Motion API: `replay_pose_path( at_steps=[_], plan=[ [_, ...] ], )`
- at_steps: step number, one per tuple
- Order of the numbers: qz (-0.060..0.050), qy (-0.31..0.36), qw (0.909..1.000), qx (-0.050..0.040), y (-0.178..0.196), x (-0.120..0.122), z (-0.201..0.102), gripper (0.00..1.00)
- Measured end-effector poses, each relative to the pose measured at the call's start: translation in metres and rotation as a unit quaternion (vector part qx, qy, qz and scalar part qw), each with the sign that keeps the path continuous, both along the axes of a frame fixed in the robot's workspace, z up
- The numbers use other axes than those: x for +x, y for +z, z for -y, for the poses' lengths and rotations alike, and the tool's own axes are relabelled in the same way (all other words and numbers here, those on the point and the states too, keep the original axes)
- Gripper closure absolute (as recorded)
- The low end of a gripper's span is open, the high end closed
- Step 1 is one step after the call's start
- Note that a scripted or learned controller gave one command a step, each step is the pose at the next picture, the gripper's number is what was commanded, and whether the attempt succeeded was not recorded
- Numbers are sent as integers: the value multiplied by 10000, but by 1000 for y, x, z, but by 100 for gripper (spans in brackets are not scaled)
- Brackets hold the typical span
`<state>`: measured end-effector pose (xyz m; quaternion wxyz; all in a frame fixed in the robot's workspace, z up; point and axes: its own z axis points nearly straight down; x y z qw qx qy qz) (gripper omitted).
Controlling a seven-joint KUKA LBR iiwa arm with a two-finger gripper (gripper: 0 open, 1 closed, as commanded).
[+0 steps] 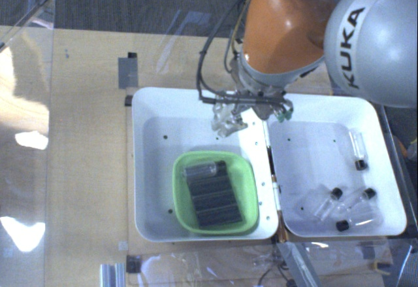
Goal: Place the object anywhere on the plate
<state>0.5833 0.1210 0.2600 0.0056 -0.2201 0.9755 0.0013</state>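
Gripper (228,121) is seen above left bin (147,148), grip cannot be told; vial (202,168) is laid on green plate (245,181)

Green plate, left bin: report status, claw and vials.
Claw above left bin's far end. Green plate carries dark rack, one clear vial on it. More capped vials in right bin.

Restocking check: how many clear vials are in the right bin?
4: one vial near the right wall, three clustered at the front. Clear plastic may hide more.
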Motion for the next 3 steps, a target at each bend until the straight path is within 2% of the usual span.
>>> replay_pose_path(
  at_steps=[1,2,3],
  plan=[
    [0,-2,10000,0,0,0,0,0],
    [56,4,10000,23,13,2,-2,100],
    [3,746,9972,-11,-31,36,25,100]
  ],
)
